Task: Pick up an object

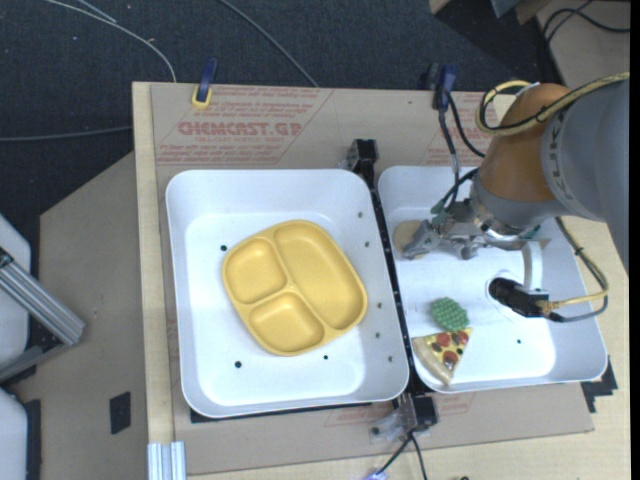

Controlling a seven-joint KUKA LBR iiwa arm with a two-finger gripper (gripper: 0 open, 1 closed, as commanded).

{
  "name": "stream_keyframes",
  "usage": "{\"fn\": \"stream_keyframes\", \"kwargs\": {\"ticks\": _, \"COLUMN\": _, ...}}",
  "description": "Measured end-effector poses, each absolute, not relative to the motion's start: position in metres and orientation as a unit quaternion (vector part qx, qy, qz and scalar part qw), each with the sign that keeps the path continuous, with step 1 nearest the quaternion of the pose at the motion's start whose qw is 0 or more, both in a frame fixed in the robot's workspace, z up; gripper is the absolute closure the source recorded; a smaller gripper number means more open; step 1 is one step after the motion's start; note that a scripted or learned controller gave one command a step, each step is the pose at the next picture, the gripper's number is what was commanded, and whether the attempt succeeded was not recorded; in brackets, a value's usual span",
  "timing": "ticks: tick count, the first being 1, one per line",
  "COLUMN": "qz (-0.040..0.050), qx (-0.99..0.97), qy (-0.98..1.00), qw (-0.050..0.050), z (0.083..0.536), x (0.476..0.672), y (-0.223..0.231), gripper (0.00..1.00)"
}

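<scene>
While gripper (437, 243) hangs over right bin (572, 360) | green toy (450, 313) near, apart

Two shallow white bins sit side by side on a cardboard sheet (250, 128) printed with red lettering. The left bin (190, 268) holds a yellow plate (293, 286) with three compartments, lying flat near its middle. The arm (560, 158) reaches into the right bin (565, 353), its gripper (432, 240) low over the far left part. Nearer the front lie a green knobbly toy (450, 314) and, just beside it, a toy pizza slice (443, 353) against the left wall
</scene>
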State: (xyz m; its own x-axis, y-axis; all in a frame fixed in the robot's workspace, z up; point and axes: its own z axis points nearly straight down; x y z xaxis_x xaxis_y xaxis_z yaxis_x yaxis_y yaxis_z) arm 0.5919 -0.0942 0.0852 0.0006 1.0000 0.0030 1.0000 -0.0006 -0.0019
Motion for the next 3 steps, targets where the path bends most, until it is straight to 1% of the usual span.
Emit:
{"fn": "stream_keyframes", "kwargs": {"ticks": 1, "qz": -0.0024, "qx": -0.707, "qy": -0.707, "qw": -0.002, "z": 0.099, "x": 0.594, "y": -0.094, "gripper": 1.00}}
{"fn": "stream_keyframes", "kwargs": {"ticks": 2, "qz": -0.0011, "qx": -0.707, "qy": -0.707, "qw": -0.002, "z": 0.152, "x": 0.591, "y": -0.104, "gripper": 1.00}}
{"fn": "stream_keyframes", "kwargs": {"ticks": 3, "qz": -0.0017, "qx": -0.707, "qy": -0.707, "qw": -0.003, "z": 0.195, "x": 0.593, "y": -0.104, "gripper": 1.00}}
